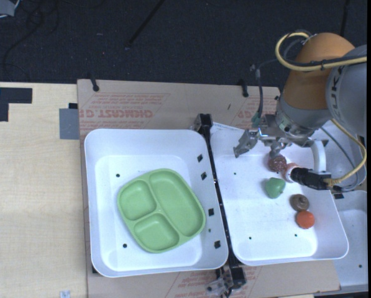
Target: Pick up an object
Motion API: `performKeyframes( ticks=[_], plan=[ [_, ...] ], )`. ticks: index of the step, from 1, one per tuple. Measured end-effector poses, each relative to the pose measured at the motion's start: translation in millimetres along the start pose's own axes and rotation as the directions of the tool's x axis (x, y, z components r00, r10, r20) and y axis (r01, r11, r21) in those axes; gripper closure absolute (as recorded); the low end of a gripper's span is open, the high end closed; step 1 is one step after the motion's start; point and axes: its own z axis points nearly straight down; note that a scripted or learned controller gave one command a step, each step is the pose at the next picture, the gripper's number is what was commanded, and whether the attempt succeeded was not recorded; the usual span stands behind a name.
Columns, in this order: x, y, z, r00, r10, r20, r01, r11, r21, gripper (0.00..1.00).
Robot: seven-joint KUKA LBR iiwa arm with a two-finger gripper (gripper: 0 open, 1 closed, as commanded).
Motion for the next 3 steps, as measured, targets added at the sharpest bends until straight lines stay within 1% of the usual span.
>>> performKeyframes(
  ticks=[1,2,3],
  plan=[
    [-7,-5,48,1.0,0.0,0.0,0.0,1.0,-0.001,0.0],
    [-2,4,105,1.0,-0.004,0.0,0.004,1.0,-0.004,0.0],
    [-4,4,92,1.0,0.0,0.0,0.0,1.0,-0.004,1.0]
  ],
)
